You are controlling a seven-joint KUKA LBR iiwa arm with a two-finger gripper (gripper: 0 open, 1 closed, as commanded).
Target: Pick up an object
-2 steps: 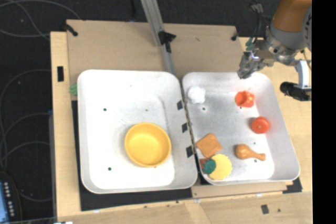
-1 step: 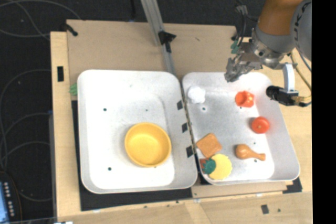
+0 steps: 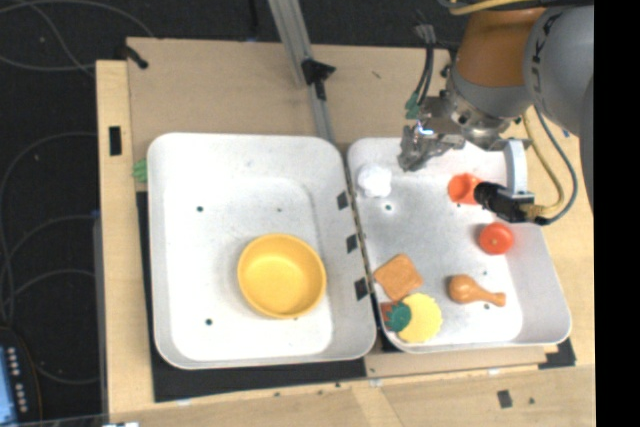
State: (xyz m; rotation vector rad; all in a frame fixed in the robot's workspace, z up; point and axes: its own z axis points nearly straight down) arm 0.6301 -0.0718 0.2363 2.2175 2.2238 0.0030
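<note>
Pincer (image 3: 418, 153) of mine, grip state unclear, hovers near white object (image 3: 375, 181); misjudged descent could strike bin rim (image 3: 349, 177).

Arm (image 3: 560, 45) is showing grey shell, bulbous orange band above wrist, yellow and black cables looping alongside, dark metallic tool (image 3: 418, 153).

No text, label, brand, number or sign can be read anywhere on the two shallow white bins (image 3: 180, 215), the toy items in them, or the grey arm. Any markings are too small to make out.
</note>
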